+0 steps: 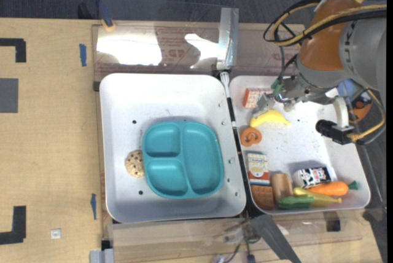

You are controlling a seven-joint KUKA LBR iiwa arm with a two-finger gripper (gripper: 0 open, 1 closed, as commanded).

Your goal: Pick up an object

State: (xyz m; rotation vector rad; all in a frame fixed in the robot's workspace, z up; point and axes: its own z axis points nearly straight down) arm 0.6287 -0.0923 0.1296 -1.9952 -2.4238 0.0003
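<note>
Pincer [281,98] sits at the upper right of the frame, just above the curved yellow plastic banana [270,119]; I cannot tell how it is set. Its banana lies in the right white bin [344,163], stretched left to right, ends dipping down.

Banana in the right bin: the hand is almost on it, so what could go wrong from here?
1. The hand sits at the banana's upper end, not over its middle, so a grasp may slip off the curved fruit.
2. The small orange-and-white box lies right beside the hand and could be nudged or caught instead.
3. Both lie near the right bin's back wall, so the banana might be pushed against it.
</note>
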